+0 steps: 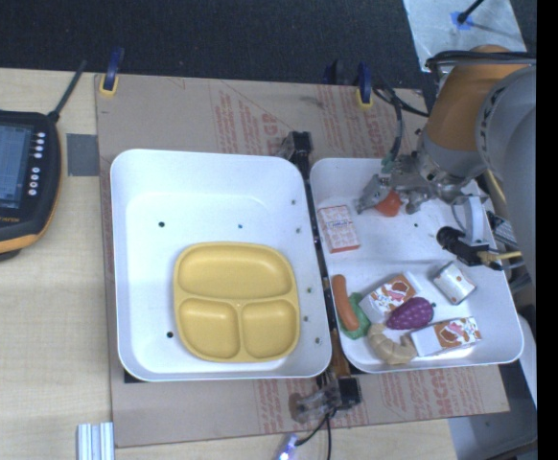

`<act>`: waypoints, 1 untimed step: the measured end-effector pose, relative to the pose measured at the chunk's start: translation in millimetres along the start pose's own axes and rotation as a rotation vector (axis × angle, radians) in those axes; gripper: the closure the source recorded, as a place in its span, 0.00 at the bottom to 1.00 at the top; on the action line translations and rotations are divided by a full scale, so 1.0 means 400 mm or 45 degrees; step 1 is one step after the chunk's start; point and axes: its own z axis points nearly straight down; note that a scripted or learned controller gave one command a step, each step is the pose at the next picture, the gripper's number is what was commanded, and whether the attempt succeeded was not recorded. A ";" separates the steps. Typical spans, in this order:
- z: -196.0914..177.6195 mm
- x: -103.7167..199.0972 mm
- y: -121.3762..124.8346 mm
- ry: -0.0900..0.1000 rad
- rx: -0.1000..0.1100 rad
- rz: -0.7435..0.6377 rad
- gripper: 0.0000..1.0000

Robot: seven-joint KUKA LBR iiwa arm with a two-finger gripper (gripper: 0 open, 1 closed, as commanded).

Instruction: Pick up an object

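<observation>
Camera view, table seen from above at a slant. Left bin (135, 175): holds one yellow divided tray (238, 301), lying flat toward its near side. Right bin (509, 333): holds the pickable stock. At the far end, the pincer (390, 195) sits low over the bin floor, with a small red-orange object (388, 204) directly at its tips; whether the pincer is released or clenched on that object cannot be told, since the metal parts overlap it. Just left and nearer, a small white card with red print (337, 227). Near end, clustered and touching: orange carrot-like stick (341, 304), green piece (360, 310), two red-and-white cartons (390, 295) (449, 334), purple grape bunch (409, 312), tan piece (388, 344). A silver can (453, 282) lies at the right. Handling note, as judgement: the red-orange object stands apart from its neighbours, so it is the sound target; centre it between the tips, close fully, then lift straight up before any sideways travel.
</observation>
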 end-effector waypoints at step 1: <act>-0.207 -0.125 0.000 -0.003 -0.007 0.003 0.00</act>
